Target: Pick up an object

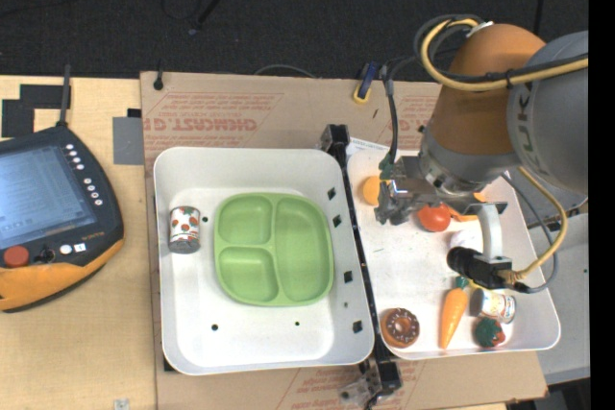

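Note:
My gripper (392, 209) hangs low over the back left part of the right bin (404, 272), under the orange-banded wrist. Just left of it lies an orange fruit (370, 189). A red tomato (433, 218) sits right beside it on the right. Nearer the front lie a chocolate donut (400, 326), a carrot (453, 314), a small white can (497, 305) and a red and green strawberry (490, 332). Nothing shows between the fingers.
The left bin (187, 312) holds a green divided plate (273, 248) and a small spotted can (184, 229) by its left wall. A teach pendant (53, 206) lies on the bench at far left. A black divider (352, 245) runs between the bins.

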### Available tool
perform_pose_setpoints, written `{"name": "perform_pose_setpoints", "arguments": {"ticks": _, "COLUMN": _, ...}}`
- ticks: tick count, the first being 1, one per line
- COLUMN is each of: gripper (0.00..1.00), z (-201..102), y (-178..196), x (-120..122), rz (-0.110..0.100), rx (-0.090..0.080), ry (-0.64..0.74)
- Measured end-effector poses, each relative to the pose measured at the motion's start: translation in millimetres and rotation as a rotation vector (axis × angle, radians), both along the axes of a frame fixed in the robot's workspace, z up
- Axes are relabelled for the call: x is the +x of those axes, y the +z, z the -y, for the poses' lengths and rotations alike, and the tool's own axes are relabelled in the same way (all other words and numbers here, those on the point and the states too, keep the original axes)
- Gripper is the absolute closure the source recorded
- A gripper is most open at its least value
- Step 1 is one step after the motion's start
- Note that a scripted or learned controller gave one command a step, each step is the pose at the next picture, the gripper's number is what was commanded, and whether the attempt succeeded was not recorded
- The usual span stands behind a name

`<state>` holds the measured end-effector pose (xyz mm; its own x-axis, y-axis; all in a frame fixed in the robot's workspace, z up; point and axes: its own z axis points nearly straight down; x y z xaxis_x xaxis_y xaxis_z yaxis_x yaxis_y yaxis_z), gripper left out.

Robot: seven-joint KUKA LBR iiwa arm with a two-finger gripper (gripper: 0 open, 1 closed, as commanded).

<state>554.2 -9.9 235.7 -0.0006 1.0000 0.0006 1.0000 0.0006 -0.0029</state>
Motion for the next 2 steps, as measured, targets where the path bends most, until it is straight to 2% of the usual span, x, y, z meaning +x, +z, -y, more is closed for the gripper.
{"name": "perform_pose_setpoints", "arguments": {"ticks": 2, "gripper": 1.00, "z": 4.5, "y": -0.6, "x": -1.0, "rz": -0.002, "rx": -0.001, "ry": 0.000}}
